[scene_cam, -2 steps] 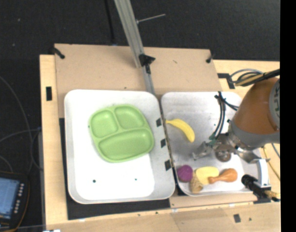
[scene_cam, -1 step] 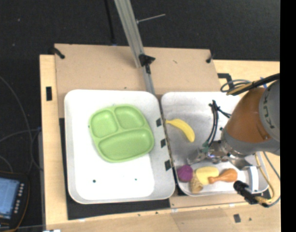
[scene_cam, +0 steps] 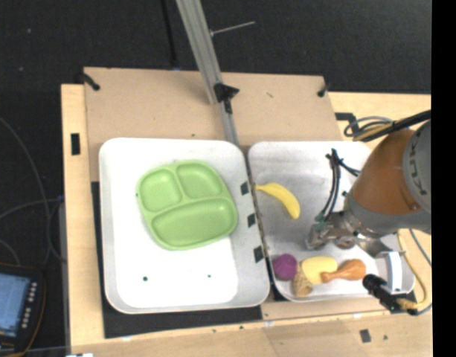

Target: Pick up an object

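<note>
Hand low in right bin, just far of yellow piece; grip state can't tell, nothing visibly lifted, pick not done.

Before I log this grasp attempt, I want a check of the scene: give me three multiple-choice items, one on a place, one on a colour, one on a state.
1. The banana lies in:
A. the left bin
B. the right bin
C. the bare bench

2. The divided tray is:
A. green
B. red
C. blue

3. The tray's compartments are:
A. full of toys
B. empty
C. covered by a lid

Answers: 1 B, the banana rests on the right bin's floor. 2 A, it is light green. 3 B, all three compartments show bare plastic.
</note>
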`<state>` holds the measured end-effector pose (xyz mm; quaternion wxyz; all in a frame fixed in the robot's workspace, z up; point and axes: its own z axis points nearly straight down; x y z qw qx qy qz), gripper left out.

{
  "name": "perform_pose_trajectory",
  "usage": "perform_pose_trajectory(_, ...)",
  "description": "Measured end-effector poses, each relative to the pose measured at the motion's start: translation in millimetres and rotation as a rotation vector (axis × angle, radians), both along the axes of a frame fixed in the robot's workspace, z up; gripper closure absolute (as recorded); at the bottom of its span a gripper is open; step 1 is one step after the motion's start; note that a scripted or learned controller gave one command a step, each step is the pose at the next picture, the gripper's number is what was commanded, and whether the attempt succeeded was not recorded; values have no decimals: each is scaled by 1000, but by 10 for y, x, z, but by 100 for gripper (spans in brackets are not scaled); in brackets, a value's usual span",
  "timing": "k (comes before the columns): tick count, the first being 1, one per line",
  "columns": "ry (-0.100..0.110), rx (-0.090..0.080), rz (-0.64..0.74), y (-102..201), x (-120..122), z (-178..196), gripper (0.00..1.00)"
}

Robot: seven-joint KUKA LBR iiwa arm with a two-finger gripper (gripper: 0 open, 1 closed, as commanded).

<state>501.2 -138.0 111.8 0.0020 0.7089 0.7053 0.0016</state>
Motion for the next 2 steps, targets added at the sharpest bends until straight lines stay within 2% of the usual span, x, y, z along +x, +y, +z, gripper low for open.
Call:
perform_pose_trajectory(1,-2,-1,9,38,52,448,100)
perform_pose_trajectory(2,-4,-2,8,-5,42,1081,100)
